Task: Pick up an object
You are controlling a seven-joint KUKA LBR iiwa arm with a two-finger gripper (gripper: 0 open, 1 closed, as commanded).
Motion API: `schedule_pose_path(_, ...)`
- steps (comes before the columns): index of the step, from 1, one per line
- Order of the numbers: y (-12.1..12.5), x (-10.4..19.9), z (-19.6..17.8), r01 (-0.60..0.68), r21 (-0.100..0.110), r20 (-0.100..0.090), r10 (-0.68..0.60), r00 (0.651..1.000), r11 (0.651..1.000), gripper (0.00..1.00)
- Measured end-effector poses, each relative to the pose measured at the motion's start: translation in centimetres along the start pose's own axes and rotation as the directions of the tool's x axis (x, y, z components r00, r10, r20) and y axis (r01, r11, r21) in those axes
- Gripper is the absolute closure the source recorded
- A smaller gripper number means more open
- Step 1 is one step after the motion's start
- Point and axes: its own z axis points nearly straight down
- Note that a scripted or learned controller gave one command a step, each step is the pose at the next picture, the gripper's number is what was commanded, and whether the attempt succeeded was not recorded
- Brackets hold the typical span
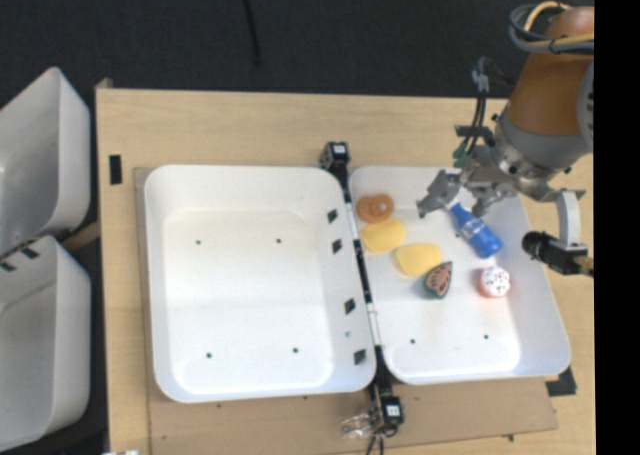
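My gripper [458, 198] hangs over the back of the right bin [470, 358], its two grey fingers spread apart. Between them and just below lies a blue bottle [474, 230], tilted toward the lower right; the fingers straddle its upper end without closing on it. Left of it sit an orange ring [376, 208], a yellow lump [383, 236] and a second yellow piece [417, 258]. A dark watermelon-like slice [438, 280] and a white ball with red dots [494, 282] lie nearer the front.
The left bin [240, 283] stands beside the right one, with a row of black clips along the shared divider [357, 273]. The wooden bench [125, 273] frames both bins. White containers [40, 163] sit off the bench's left edge.
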Motion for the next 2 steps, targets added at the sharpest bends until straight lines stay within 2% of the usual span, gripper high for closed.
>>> schedule_pose_path(1,-0.1,-0.8,15.1,-0.002,0.008,0.000,0.002,1.000,1.000,0.00)
schedule_pose_path(2,7.1,1.8,14.2,0.004,-0.006,0.001,-0.004,1.000,1.000,0.00)
